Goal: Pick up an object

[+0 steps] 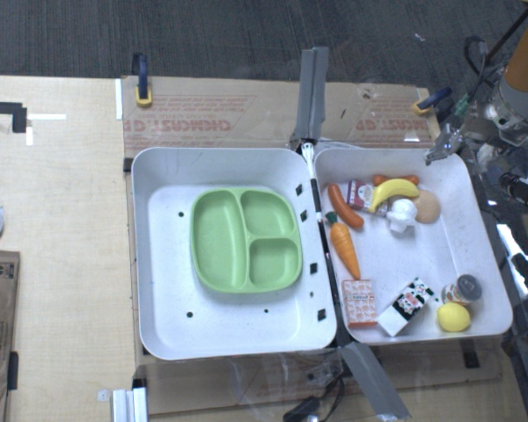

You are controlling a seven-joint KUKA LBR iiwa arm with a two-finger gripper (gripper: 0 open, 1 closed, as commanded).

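Claw (443, 143) above right bin's (475, 236) corner, banana (394, 189) inside

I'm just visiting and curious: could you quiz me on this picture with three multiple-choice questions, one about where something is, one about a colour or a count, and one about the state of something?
1. Where does the green divided plate lie?
A. in the left bin
B. in the right bin
C. on the cardboard

2. How many compartments does the plate have?
A. two
B. three
C. five

3. How does the carrot rest?
A. standing upright
B. hanging from the gripper
C. lying flat on the bin floor

Answers: 1 A, the plate sits alone in the left bin; 2 B, one long section and two smaller ones; 3 C, it lies lengthwise beside the sausage.
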